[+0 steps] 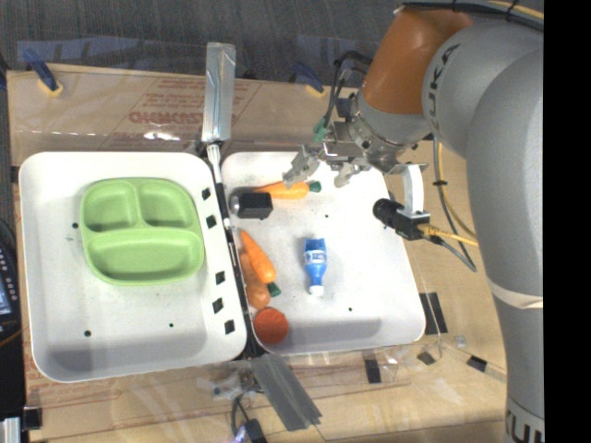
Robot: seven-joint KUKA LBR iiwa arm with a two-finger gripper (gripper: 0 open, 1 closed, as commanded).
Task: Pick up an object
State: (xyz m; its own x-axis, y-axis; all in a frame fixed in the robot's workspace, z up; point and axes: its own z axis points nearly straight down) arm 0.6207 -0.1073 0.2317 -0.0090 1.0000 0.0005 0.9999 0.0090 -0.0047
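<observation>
Carrot (288,190) is the nearest thing to the gripper (323,166), lying just below and a little left of the fingers (300,167), near the back wall of the right bin (388,284). Its long axis runs roughly left to right across the bin, with a dark green tip pointing right and its left end meeting a black block (251,203) that sits against the divider. The fingers are spread wide and nothing sits between them; they hang above the carrot's right half without touching it, as far as this slanted view lets me judge.

The carrot looks small, smooth and orange, likely a plastic toy, slim enough to slip if gripped at its tapered end. Since the fingers seem spread roughly along the carrot's length, my guess is that the wrist would need turning so they close across it instead.

Further from the carrot, toward the front of the same bin, lie a second orange carrot (259,261), a blue bottle (315,264) and a reddish ball (271,324). The left bin (55,340) holds a green divided plate (143,229).
</observation>
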